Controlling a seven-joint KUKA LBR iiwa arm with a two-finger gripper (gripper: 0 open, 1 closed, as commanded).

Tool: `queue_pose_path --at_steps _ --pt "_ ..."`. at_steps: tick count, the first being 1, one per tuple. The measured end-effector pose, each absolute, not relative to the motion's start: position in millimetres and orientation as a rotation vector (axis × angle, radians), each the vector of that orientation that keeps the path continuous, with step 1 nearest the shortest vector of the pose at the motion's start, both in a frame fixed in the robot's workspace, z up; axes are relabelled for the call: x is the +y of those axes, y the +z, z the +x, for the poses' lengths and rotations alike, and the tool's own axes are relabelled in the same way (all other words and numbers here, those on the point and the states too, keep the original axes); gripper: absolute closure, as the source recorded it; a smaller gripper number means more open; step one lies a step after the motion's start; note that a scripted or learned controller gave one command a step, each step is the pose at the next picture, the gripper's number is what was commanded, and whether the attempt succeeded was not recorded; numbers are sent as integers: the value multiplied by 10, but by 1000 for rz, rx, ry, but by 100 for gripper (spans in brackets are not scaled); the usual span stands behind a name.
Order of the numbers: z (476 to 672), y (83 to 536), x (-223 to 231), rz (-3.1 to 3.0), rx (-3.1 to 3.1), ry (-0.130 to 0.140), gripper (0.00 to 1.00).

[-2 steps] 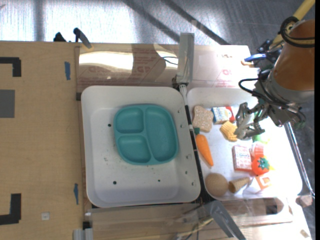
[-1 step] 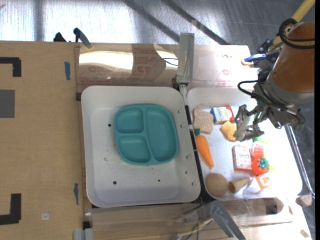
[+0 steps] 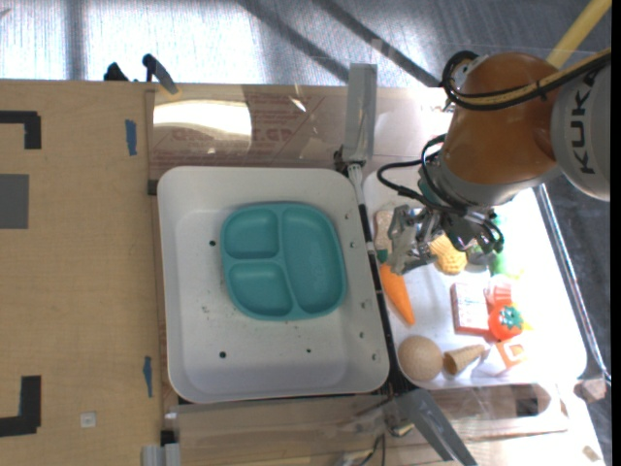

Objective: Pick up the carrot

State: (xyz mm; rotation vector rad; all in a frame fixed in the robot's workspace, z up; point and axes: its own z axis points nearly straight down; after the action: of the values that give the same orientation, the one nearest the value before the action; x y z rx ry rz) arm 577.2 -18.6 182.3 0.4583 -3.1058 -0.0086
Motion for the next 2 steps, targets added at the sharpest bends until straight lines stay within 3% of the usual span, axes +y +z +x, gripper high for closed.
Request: queue_pose_path --at_steps 1,2 --pt "5038 1854 -520 467 -3110 1 0" --pt "5330 1853 -184 697 -3072 -1 0"
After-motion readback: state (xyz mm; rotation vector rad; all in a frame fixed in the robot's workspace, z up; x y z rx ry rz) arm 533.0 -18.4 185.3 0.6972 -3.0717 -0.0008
